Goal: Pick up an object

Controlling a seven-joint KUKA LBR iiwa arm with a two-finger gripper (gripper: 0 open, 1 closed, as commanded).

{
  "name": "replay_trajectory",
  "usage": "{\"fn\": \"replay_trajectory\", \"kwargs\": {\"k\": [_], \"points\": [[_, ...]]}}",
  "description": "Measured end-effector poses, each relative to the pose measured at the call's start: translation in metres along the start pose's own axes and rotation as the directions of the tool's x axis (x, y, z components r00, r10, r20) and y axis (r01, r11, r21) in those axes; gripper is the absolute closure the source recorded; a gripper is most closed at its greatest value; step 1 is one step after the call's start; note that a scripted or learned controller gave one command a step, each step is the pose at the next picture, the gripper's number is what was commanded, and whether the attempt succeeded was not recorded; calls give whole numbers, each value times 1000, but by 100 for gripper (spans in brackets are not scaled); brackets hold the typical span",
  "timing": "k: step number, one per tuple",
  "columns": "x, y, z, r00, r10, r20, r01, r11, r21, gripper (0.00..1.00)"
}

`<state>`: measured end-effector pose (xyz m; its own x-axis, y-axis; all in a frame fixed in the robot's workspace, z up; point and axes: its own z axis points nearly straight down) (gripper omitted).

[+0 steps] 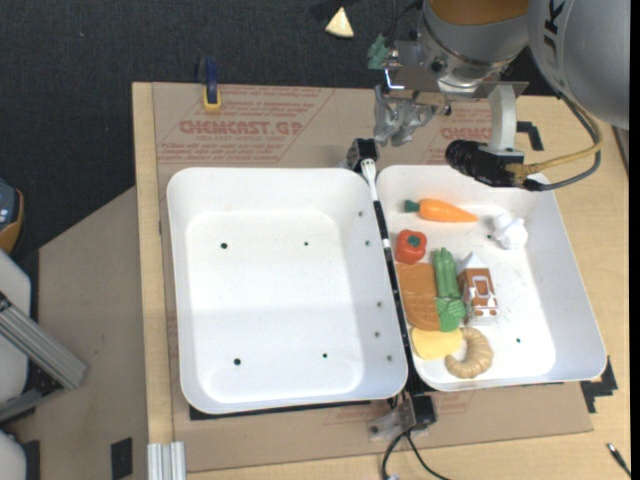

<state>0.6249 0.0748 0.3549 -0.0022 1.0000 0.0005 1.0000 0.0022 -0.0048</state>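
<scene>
My gripper (401, 126) hangs above the bench just behind the far-left corner of the right bin (565, 308), well above its contents. In that bin lie an orange carrot (447, 210), a red tomato-like piece (411, 246), a green vegetable (445, 270), a tan bread slice (420, 298), a small brown and white box (479, 290), a yellow piece (430, 344), a curled croissant (472, 354) and a white lump (510, 232). They crowd the bin's left half. Nothing hangs from the gripper.
The left bin (190, 268) sits beside the right one, with a black divider strip (381, 243) between them. A blue and yellow clamp (209, 81) stands at the board's far-left edge. A black cable fitting (485, 162) juts over the right bin's far rim.
</scene>
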Motion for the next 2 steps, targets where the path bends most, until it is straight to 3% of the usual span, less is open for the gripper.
{"fn": "replay_trajectory", "kwargs": {"k": [1, 2], "points": [[23, -11, 0, 1000, 1, 0, -1, 1000, -1, 100], [43, -29, 43, 1000, 0, 1, 0, 1000, 3, 100]]}}
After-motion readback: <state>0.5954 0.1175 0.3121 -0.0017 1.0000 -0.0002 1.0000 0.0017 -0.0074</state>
